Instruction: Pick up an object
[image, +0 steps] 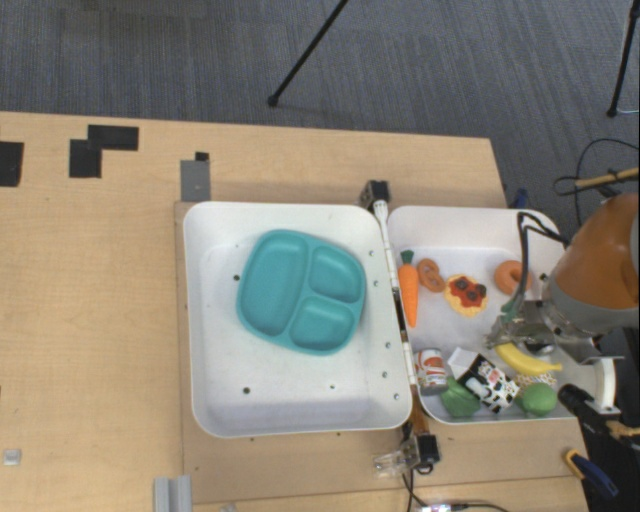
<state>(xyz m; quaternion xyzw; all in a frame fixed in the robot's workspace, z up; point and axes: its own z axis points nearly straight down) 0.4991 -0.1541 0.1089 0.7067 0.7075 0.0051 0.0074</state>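
Reach step in hand. Gripper (515, 330) low in right bin (455, 225), just at 12 o'clock of banana (528, 361). Finger state not discernible. Carrot (408, 288) at 9 o'clock, well apart; teal tray (300, 290) in left bin (215, 300). Next, likely: short descent onto banana, then closing.

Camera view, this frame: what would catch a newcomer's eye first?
The teal three-compartment plastic tray stands out first, lying alone in the left shallow white bin. Next comes the clutter of small toy foods in the right shallow white bin: an orange toy carrot by its left wall and a yellow toy banana near the front. The grey arm with the orange band hangs over that bin's right side, just above the banana.
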